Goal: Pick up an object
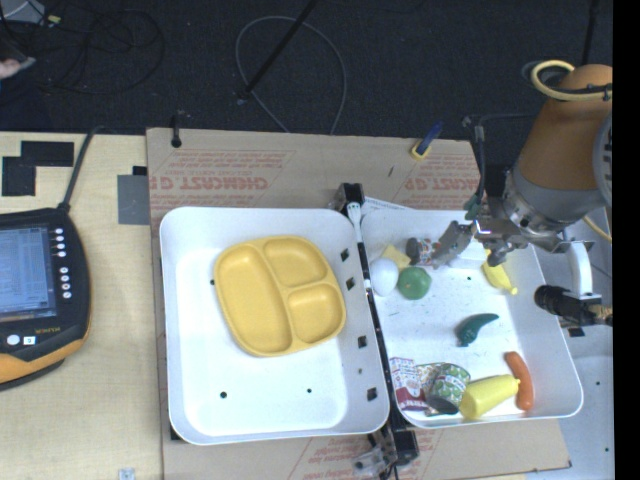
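Hovering over right bin (pixel 560 368), fingers (pixel 447 245) blurred, spread unclear, yellow piece (pixel 396 257) half hidden.

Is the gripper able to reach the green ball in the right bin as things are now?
Probably yes. The gripper hangs just above the green ball, with nothing lying over the ball. A white egg sits right beside it, which may crowd one finger.

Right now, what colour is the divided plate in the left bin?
Yellow. The divided plate shows best in the camera view, lying in the white left bin.
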Controlling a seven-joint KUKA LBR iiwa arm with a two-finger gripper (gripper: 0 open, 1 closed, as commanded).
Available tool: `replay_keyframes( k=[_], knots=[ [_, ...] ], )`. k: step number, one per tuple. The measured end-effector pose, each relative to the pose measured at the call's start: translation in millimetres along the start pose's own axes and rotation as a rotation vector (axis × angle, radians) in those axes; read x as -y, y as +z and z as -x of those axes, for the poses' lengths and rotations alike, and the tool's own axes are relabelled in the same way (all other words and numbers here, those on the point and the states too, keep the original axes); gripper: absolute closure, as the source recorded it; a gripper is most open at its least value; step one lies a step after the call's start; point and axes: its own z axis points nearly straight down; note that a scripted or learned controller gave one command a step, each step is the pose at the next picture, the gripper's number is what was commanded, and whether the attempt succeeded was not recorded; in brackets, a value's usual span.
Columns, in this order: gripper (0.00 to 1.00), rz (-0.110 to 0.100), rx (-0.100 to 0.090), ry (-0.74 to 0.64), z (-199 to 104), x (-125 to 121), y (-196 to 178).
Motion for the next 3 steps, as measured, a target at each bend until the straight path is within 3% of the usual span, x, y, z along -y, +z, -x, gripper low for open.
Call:
replay_keyframes(
  k=[1,2,3],
  knots=[
    [0.00,-0.005,-0.001,-0.001,12,-31,142],
    [1.00,-0.003,-0.001,0.004,14,-31,125],
    [1.00,0.006,-0.004,-0.006,-63,8,21]
  ],
)
